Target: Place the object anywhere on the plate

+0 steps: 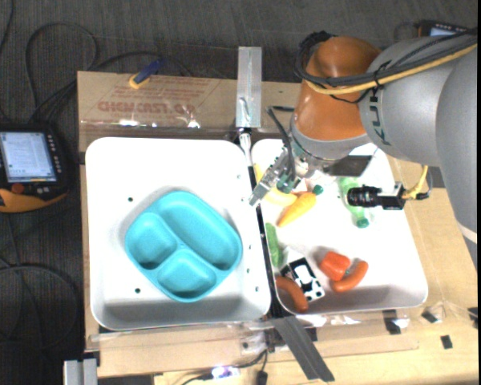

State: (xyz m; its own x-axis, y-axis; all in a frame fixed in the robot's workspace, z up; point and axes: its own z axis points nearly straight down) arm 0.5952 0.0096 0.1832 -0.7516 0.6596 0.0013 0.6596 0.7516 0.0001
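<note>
A light blue plate (184, 244) with three compartments lies in the left bin (112, 175), and nothing rests on it. My gripper (269, 183) hangs over the upper left corner of the right bin (401, 255), close to the wall between the two bins. Just below and to the right of it lies a yellow-orange toy carrot (298, 206). A small yellow piece (259, 172) shows beside the gripper near the wall. I cannot make out anything held in the gripper.
The right bin also holds a green toy (358, 212), an orange-red pepper (335, 264) with a sausage (351, 276), a black-and-white block (305, 277), a red piece (293, 293) and a green pod (272, 244). A teach pendant (22, 163) sits at the far left.
</note>
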